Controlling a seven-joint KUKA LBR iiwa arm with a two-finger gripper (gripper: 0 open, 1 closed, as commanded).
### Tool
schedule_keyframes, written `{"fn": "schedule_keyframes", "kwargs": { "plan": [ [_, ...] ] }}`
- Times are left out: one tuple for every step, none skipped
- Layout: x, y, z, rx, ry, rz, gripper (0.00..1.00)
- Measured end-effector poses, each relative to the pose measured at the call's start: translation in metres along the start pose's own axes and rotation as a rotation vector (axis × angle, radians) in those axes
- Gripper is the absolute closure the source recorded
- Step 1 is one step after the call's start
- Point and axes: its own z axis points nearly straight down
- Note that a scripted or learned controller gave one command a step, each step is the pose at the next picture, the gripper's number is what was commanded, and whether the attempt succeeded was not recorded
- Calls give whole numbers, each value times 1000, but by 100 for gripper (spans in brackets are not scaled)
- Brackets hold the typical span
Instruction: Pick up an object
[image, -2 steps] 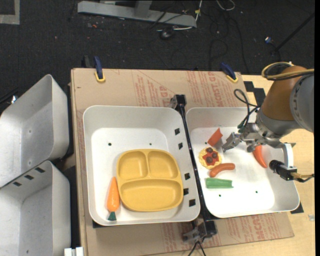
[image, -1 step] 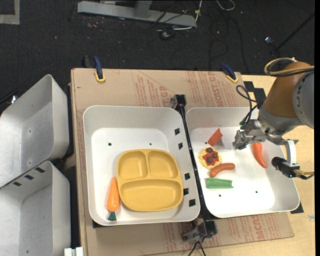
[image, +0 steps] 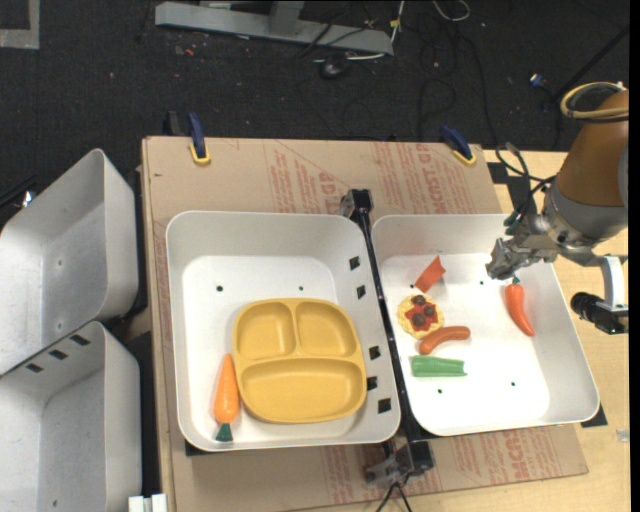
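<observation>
right bin (image: 560, 400) front bare, toys (image: 430, 330) cluster left

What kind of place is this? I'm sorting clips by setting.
Probably a robotics lab: two white bins clamped to a cardboard-topped bench, toy food such as a carrot, and loose cables on a dark floor.

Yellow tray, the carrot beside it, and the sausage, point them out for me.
yellow tray (image: 300, 400), camera view, bare floor of its large compartment.
carrot (image: 227, 392), camera view, middle of its orange body.
sausage (image: 444, 340), camera view, its middle.
</observation>
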Motion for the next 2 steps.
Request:
{"fn": "schedule_keyframes", "kwargs": {
  "plan": [
    [0,6,-44,0,0,-4,100],
    [0,7,-76,1,1,-4,100]
  ]
}}
